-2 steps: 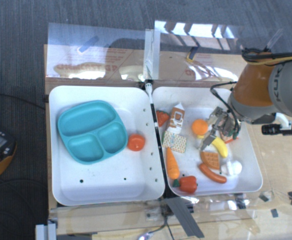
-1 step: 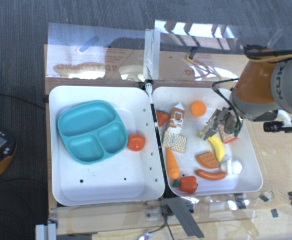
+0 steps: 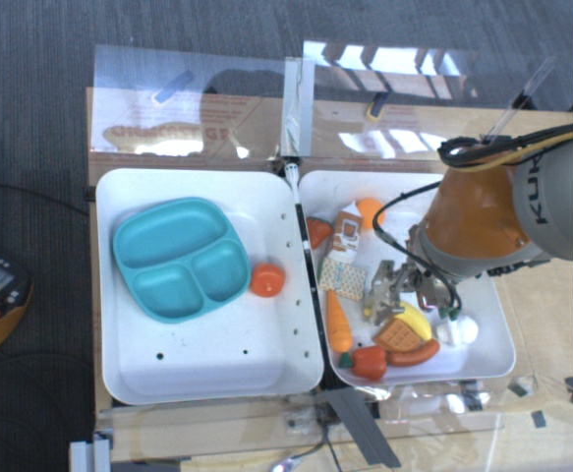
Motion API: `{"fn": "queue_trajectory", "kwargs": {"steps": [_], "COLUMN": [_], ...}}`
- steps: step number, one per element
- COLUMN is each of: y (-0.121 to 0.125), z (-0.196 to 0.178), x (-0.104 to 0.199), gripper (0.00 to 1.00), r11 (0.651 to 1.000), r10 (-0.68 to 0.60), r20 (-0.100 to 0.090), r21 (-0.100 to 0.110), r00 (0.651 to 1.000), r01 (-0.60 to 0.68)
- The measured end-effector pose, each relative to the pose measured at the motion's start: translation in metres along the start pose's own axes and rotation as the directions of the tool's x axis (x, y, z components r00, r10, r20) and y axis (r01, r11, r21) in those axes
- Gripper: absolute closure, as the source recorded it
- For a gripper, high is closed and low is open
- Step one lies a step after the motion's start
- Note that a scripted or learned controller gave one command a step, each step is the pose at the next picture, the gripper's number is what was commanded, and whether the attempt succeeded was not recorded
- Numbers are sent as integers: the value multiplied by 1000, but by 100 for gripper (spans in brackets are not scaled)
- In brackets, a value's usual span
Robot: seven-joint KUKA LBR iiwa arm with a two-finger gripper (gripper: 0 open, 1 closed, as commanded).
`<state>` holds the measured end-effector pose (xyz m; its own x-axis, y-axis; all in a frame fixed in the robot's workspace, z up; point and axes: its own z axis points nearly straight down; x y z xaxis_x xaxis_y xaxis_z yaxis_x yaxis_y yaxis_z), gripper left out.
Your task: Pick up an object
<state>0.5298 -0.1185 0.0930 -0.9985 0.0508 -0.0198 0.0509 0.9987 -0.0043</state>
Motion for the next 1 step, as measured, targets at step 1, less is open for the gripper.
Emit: {"fn": "queue_trajectory", "kwargs": {"steps": [1], "y": [0], "z": [2], "x": [1], "gripper": [0], "r11": [1000], "r10": [0], "r20": [-3], "r21": [0], "r00": [1000], "r01": [-1]}}
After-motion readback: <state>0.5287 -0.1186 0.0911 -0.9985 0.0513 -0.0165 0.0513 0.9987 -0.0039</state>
